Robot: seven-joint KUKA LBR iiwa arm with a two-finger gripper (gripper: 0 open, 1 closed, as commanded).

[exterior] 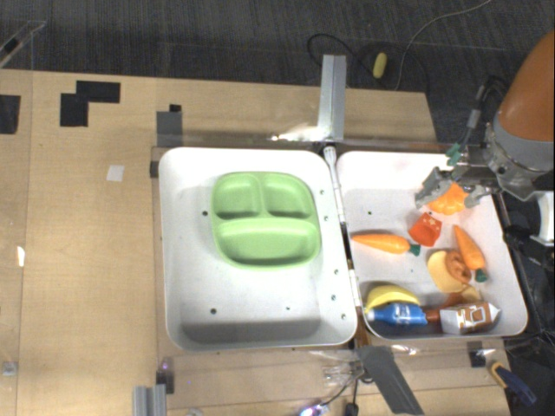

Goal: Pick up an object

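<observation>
Blue bottle (401, 317) and carton (469, 318) are laid at right bin (373, 180) front; gripper (451, 187) is poised over orange piece (449, 201), finger state undeterminable.

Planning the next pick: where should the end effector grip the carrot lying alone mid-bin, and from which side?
Grip the carrot across its thick orange middle, coming straight down from above. It lies flat, lengthwise left to right, with bare bin floor on both long sides, so fingers should fit there.

Wooden bench (78, 258) under two white bins (182, 258) side by side
</observation>
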